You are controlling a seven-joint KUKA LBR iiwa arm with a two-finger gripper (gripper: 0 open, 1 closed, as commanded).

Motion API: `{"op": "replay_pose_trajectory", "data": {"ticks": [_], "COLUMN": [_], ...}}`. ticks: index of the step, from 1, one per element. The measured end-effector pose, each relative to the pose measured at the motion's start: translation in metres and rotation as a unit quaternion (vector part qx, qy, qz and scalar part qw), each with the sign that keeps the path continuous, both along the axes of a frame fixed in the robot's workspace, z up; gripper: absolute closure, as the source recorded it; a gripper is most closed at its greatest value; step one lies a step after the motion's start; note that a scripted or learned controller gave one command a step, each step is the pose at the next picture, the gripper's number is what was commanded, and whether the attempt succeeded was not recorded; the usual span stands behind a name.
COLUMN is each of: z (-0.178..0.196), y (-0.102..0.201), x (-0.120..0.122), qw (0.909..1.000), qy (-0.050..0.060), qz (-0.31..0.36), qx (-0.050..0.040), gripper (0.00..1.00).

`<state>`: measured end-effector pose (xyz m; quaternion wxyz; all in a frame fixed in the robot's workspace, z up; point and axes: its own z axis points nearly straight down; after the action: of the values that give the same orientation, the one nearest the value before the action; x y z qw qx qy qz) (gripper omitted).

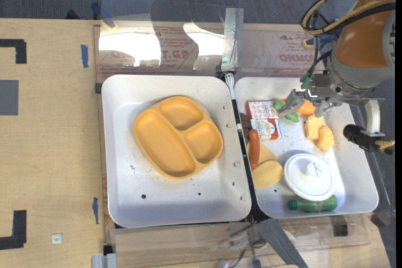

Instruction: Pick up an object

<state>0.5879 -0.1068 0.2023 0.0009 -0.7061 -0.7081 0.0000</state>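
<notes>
Tabletop [44, 135] of pale board carries two shallow white bins side by side. The left bin [119, 198] holds one thing, a yellow divided plate [179, 135] lying flat near its middle. The right bin [361, 194] is crowded: a white round lidded bowl [309, 176] toward the front, a red-and-white carton [262, 119] near the back left, a yellow wedge [267, 172] beside the bowl, a green bottle [312, 203] lying on its side along the front wall, a red sausage-shaped piece [254, 144], orange pieces [319, 134] to the right, and a small green piece [290, 116].

The grey arm with its orange band [361, 41] reaches in from the right, and its pincer [308, 99] hangs over the back of the right bin, just above the small green and orange pieces. Whether the pincer is spread or pressed together cannot be told; nothing is plainly held.

The likeliest target is the cluster under it. These pieces lie close together and near the carton, so a descent could catch two at once, nudge one aside, or pinch only an edge that slips.

The green bottle's long axis runs left to right, parallel to the front wall; the sausage piece runs front to back.
</notes>
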Motion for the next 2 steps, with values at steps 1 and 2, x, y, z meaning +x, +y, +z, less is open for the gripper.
{"op": "replay_pose_trajectory", "data": {"ticks": [1, 2], "z": [-0.114, -0.110], "y": [-0.026, -0.070], "x": [-0.018, 0.060], "qw": [1.0000, 0.9993], "qy": [-0.004, 0.006], "qz": [0.006, -0.036], "qx": [-0.0008, 0.0025], "gripper": [0.00, 0.00]}}
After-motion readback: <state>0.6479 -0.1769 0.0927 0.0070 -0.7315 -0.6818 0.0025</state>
